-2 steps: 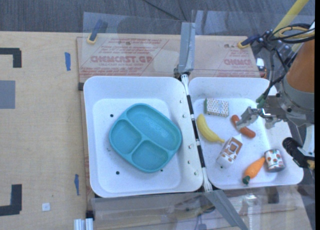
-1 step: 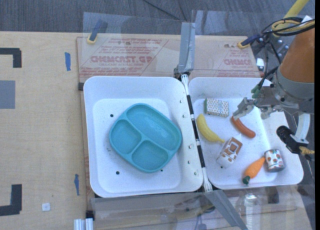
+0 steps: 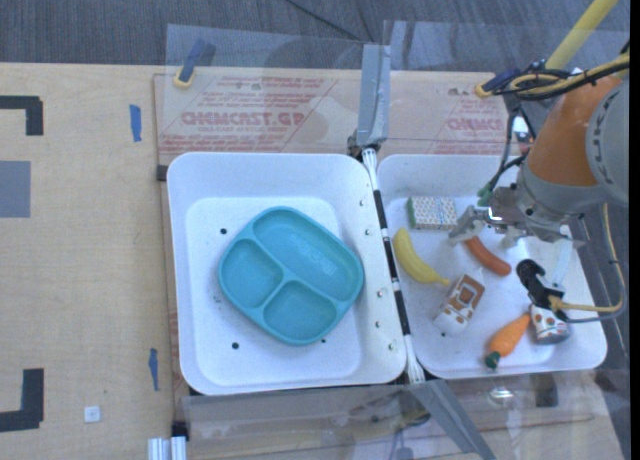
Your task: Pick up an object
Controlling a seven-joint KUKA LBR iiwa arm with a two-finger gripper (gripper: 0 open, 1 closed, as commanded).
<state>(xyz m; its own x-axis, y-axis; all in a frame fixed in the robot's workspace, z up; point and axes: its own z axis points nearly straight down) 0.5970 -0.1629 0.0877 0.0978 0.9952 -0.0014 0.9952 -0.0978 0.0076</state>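
Hovering low over the right bin [image 3: 590,348], the pincer [image 3: 487,220] sat just above a red sausage [image 3: 487,256], beside a small speckled box [image 3: 432,212]; whether its grip was open or closed, I couldn't tell. A banana [image 3: 415,259], a little carton [image 3: 460,302], a carrot [image 3: 507,339] and a small cup [image 3: 548,323] lay around it. Over in the left bin [image 3: 190,248] rested a blue divided plate [image 3: 290,274].

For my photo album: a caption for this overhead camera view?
Robot claw hovers over toy food in the right bin; a blue plate fills the left.
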